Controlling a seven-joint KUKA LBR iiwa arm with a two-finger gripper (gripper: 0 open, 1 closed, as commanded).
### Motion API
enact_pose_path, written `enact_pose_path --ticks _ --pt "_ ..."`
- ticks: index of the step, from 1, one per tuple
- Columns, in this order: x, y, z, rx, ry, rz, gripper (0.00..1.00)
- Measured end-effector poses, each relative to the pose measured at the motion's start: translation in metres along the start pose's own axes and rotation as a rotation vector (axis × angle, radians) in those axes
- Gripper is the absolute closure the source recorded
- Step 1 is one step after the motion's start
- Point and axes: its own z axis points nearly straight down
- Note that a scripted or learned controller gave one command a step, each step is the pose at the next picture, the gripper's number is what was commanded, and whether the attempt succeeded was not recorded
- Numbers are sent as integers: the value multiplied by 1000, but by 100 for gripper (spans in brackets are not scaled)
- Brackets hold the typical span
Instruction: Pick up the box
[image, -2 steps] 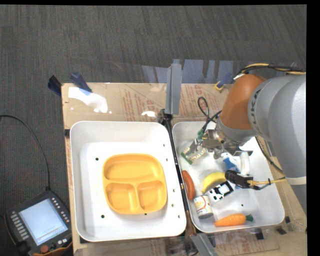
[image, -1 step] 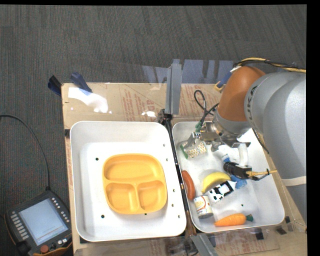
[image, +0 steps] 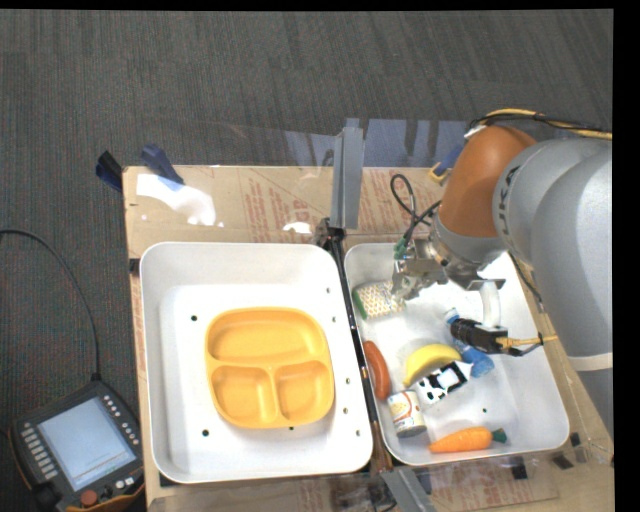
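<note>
**The pincer hung over the far corner of the right bin**

The pincer (image: 412, 280) was at the far left part of the right bin (image: 545, 400). It was just beside a small dotted white box (image: 373, 298) — the box lay to its left, close to the bin wall. The view did not show whether they touched, and I could not tell how the pincer was set.

Nearer the camera than the pincer lay a yellow banana (image: 430, 360). Just past it was a black and white carton (image: 443, 383). A long red sausage (image: 378, 370) lay along the left wall, and a small can (image: 405, 412) stood below it. An orange carrot (image: 462, 440) lay at the near edge — well apart from the pincer.

Far to the pincer's left, the left bin (image: 170, 290) held a yellow tray (image: 268, 365) with three parts. Both bins sat on the counter (image: 250, 205).
</note>
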Motion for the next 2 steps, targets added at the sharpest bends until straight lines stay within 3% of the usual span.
enact_pose_path --ticks 1,2 --pt "0 0 0 0 0 0 0" --pt "0 -12 10 -4 2 -58 0"
